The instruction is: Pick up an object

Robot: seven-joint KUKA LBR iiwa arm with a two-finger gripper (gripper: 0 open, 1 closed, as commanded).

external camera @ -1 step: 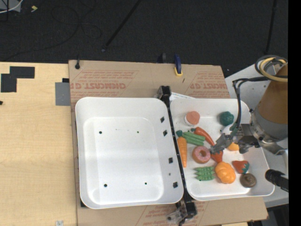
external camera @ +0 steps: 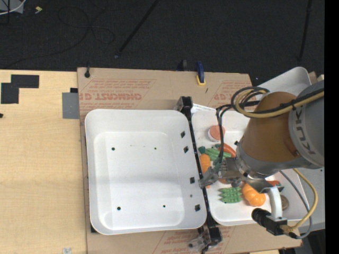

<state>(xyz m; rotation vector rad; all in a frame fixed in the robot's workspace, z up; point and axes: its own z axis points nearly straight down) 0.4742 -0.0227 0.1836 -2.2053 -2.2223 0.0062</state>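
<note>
The right bin [external camera: 204,121] holds several small toys: a pink-red round piece [external camera: 214,133] near the far end, a green piece [external camera: 213,153] with an orange-red piece [external camera: 229,150] beside it, an orange piece [external camera: 204,163] by the left wall, a green ridged piece [external camera: 230,195] and an orange rounded piece [external camera: 253,196] toward the near end. My gripper [external camera: 211,175] hangs low in this bin, close to its left wall, just below the orange piece and above the green ridged piece. The bulky wrist hides the bin's middle and right.
The left white bin [external camera: 100,142] sits beside the right one, with a black divider rail [external camera: 193,157] between them. Both rest on a cardboard sheet [external camera: 132,91] on the wooden bench. A blue and yellow clip [external camera: 200,74] stands at the cardboard's far edge.
</note>
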